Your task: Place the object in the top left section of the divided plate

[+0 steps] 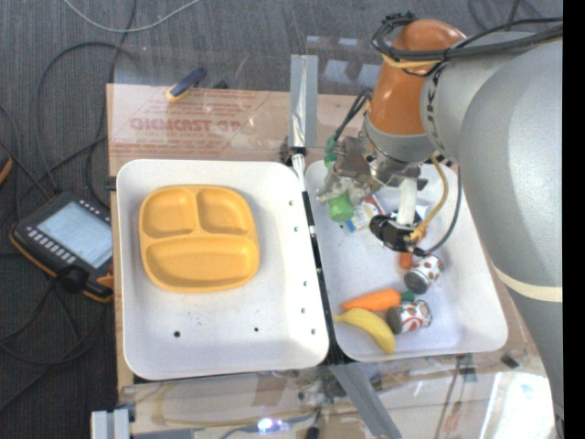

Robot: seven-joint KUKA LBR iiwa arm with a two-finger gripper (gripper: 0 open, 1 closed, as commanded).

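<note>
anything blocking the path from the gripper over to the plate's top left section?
Nothing visible on the way. The gripper is over the right bin; only the raised rims where the bins meet lie between it and the yellow plate in the left bin.

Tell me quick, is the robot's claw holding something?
Gripper: over the right bin, close by a small green object; open or closed cannot be told.

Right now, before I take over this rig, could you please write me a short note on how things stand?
Claw: low over the upper left of the right bin, at a green object; a grip cannot be confirmed.
Yellow divided plate: in the left bin, nothing in its sections.
Carrot, banana and two small cans lie in the right bin.
Done: nothing placed.
Left: pick an object, put it in the plate's top left section.
</note>
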